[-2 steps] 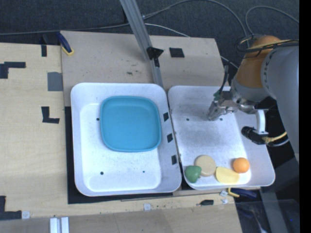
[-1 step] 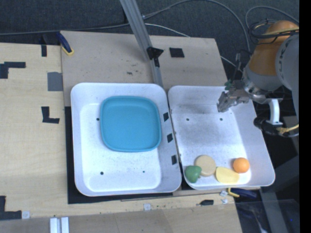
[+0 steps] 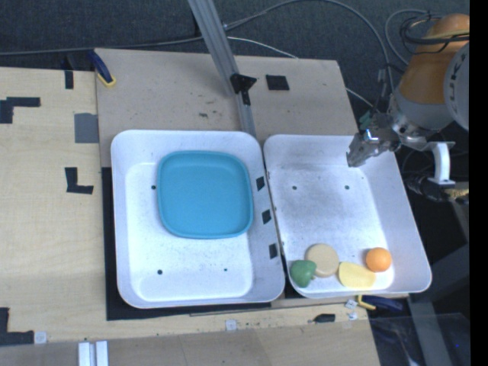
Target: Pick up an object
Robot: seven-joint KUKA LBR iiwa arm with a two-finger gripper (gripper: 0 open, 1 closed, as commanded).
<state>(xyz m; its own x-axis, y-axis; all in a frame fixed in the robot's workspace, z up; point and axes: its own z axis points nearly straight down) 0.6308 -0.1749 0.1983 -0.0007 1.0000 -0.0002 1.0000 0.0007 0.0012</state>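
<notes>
My tool (image 3: 358,155) hangs over the upper right corner of the right bin (image 3: 335,197); I cannot tell its state. The objects lie in a row along that bin's lower edge, toward the lower centre of the frame: a green piece (image 3: 302,272), a beige disc (image 3: 322,259), a yellow piece (image 3: 355,275) and an orange ball (image 3: 378,259). The ball lies almost straight down-frame from my tool, well apart. The left bin (image 3: 133,204) holds a blue plate (image 3: 204,194).

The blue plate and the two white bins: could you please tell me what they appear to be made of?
The blue plate looks like moulded plastic with a matte finish: uniform colour, soft rounded corners, no glare. The left bin and right bin look like thin formed plastic, smooth but scuffed with dark specks; painted metal cannot be ruled out.
</notes>
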